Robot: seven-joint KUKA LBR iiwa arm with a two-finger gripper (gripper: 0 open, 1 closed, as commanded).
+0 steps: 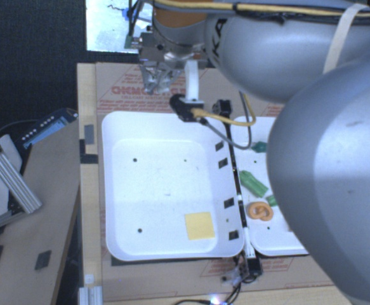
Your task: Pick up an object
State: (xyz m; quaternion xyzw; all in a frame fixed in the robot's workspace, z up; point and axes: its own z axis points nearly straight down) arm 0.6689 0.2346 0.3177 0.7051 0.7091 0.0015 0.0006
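Yellow flat square [199, 225] lies at the left bin's [118, 170] near edge: thin, light, hard to pinch, take it by an edge. Gripper [157, 81] hangs past the bin's far rim, jaws' state unclear

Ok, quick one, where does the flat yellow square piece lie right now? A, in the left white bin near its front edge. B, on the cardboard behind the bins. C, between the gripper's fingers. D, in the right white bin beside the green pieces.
A: the flat yellow square piece lies on the floor of the left white bin, near its front edge.
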